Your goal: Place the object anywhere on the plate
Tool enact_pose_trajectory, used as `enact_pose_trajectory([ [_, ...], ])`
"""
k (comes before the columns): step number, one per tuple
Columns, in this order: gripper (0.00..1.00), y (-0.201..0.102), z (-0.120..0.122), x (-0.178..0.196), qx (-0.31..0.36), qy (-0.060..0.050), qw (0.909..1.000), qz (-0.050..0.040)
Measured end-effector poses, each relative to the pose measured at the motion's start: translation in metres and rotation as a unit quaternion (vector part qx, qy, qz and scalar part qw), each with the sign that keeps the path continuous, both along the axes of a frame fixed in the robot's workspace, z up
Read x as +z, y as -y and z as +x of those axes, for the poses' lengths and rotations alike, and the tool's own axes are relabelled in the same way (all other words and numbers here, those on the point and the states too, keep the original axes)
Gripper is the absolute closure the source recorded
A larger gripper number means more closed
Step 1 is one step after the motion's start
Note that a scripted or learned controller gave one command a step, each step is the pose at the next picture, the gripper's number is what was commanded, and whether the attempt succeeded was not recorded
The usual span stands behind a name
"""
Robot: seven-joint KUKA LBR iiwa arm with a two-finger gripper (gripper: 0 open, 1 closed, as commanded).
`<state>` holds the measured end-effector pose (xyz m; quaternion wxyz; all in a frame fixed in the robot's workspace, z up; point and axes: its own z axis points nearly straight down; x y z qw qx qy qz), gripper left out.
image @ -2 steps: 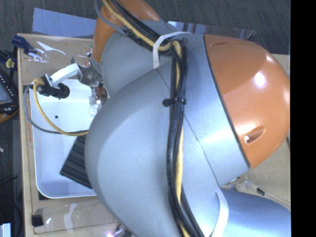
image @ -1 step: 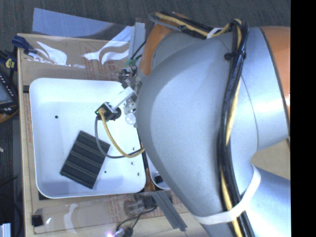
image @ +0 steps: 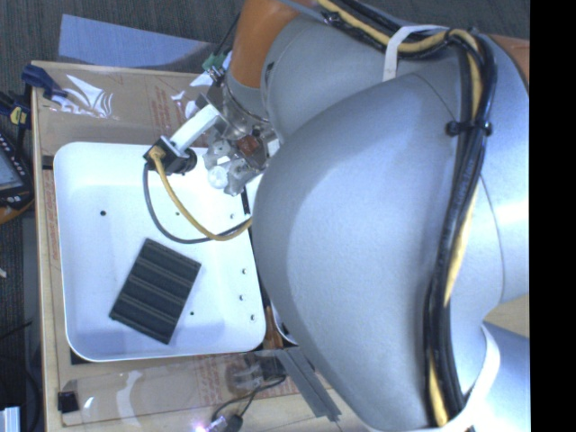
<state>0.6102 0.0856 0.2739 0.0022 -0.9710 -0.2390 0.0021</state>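
Observation:
A dark grey ribbed rectangular slab (image: 155,291) lies flat in the lower part of the left white bin (image: 76,241), turned at a slant. My gripper (image: 227,162) hangs over the bin's upper right corner, well above and to the right of the slab and not touching it. Its metal head and a white connector block (image: 191,133) point toward the bin floor. The large grey arm (image: 387,223) covers the whole right side of the view and hides whatever lies under it.
A yellow-and-black cable (image: 180,216) loops from the gripper head down over the bin floor, close above the slab. The bench (image: 117,97) is brown board, with a blue sheet (image: 108,39) at the top left and dark tools (image: 13,165) at the left edge.

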Motion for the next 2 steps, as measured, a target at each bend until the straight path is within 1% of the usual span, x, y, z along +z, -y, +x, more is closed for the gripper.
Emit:
enact_pose_trajectory([
  [1, 1.00, -0.004, -0.092, -0.070, -0.033, -0.002, 0.9995, -0.0012],
  [2, 1.00, 0.054, -0.036, -0.084, -0.057, -0.002, 0.9984, -0.0008],
])
